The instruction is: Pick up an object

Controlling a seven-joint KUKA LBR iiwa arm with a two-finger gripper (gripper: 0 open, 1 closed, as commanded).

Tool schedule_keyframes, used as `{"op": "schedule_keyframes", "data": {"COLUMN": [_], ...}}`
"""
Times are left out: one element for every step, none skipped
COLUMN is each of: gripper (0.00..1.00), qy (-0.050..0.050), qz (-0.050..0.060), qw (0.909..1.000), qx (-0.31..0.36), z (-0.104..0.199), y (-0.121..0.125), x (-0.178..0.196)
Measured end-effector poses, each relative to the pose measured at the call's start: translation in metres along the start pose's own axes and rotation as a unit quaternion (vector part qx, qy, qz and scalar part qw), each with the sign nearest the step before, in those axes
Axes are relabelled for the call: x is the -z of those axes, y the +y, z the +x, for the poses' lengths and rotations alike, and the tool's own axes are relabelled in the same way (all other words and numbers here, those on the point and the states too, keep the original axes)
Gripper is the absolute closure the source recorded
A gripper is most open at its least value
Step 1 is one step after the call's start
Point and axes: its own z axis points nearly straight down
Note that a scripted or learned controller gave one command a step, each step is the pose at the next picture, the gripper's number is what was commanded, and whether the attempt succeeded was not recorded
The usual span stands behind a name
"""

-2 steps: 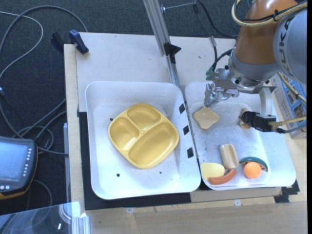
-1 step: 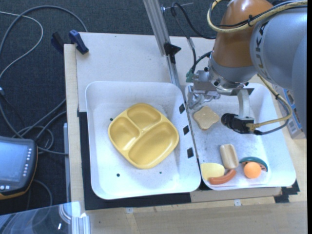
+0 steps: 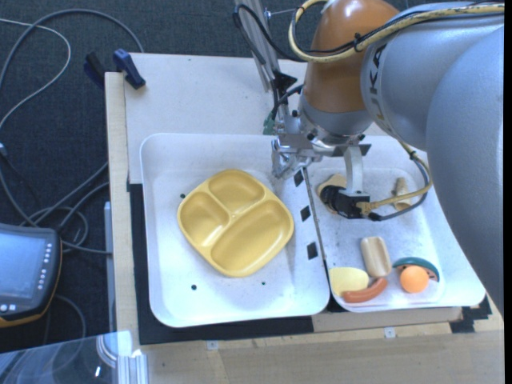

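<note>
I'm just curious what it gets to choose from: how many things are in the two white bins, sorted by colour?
Yellow: 2, the divided plate and a flat piece
Orange: 1, the ball
Red-orange: 1, the sausage shape
Tan: 1, the wooden block
Teal: 1, a curved piece
Total: 6
</note>
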Motion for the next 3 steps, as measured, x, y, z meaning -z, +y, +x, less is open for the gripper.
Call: {"op": "schedule_keyframes", "data": {"gripper": [1.0, 1.0, 0.0], "qy": [-0.001, -0.001, -0.001], "qz": [-0.001, -0.002, -0.001], "qw": [1.0, 1.0, 1.0], "qx": [-0.002, -0.002, -0.003], "z": [0.014, 0.014, 0.013], "y": [0.001, 0.011, 0.01], "x": [-0.001, 0.017, 0.016]}}
